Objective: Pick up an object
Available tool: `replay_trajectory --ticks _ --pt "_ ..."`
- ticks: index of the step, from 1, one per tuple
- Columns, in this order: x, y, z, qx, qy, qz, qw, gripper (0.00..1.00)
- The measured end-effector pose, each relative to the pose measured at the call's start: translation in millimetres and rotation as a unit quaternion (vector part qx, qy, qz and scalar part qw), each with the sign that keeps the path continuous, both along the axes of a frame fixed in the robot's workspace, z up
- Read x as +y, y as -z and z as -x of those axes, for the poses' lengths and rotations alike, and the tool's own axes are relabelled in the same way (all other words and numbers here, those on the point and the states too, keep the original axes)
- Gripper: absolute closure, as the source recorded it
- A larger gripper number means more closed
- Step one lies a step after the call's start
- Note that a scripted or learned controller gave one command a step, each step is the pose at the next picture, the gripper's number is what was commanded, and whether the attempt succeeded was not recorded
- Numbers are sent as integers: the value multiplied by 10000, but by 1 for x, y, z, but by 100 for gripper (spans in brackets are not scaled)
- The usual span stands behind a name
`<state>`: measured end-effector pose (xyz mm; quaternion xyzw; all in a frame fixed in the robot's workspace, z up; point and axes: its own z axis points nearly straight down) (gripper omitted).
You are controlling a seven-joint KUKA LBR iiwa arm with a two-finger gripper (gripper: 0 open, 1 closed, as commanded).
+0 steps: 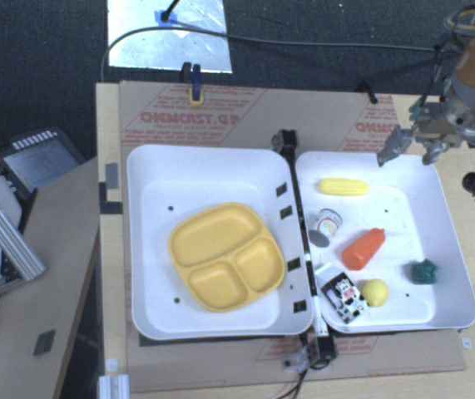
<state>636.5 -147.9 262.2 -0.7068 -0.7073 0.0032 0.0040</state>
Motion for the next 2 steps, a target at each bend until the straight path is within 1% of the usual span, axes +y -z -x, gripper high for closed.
replay_trajectory --ticks 1,2 --pt "0 -8 -2 -60 -11 9 10000 0" --pt "-2 53 -3 -47 -6 9 10000 0"
